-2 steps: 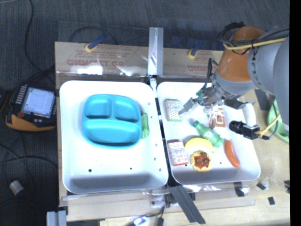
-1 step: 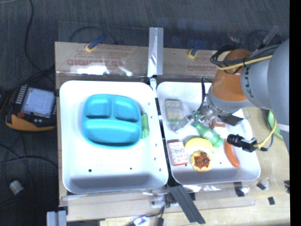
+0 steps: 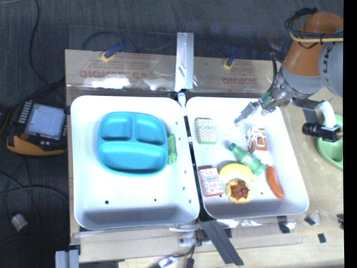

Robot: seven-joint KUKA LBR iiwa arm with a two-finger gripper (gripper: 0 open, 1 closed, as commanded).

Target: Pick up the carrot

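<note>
My arm [image 3: 312, 49], grey with the orange band above the wrist, enters from the right and hangs over the upper right corner of the right shallow white bin [image 3: 295, 166]. My pincer [image 3: 245, 116] sits above the upper middle of that bin, pointing down and to the left; I cannot tell how it stands, apart or together, as the tip is too small and blurred. Nothing shows between its tips. The carrot, a short orange-red tapered piece [image 3: 274, 182], lies near the right wall of the right bin, in its lower part, tilted with the lower end toward the front corner. It is well apart from my pincer. Between them lies a small red-and-white printed packet [image 3: 257, 139], just above the carrot. A green plastic bottle [image 3: 246, 157] lies at a slant to the left of the carrot, its lower end touching a round yellow disc [image 3: 235, 170]. Below the disc is a small slice of toy pizza with red topping [image 3: 239, 190], and left of that a small red-patterned box [image 3: 209, 181]. A pale green-patterned box [image 3: 205, 130] lies in the upper left of the same bin. The left white bin [image 3: 89, 200] holds a turquoise divided plate [image 3: 133, 142] with a thin green piece [image 3: 172, 148] at its right edge.
</note>
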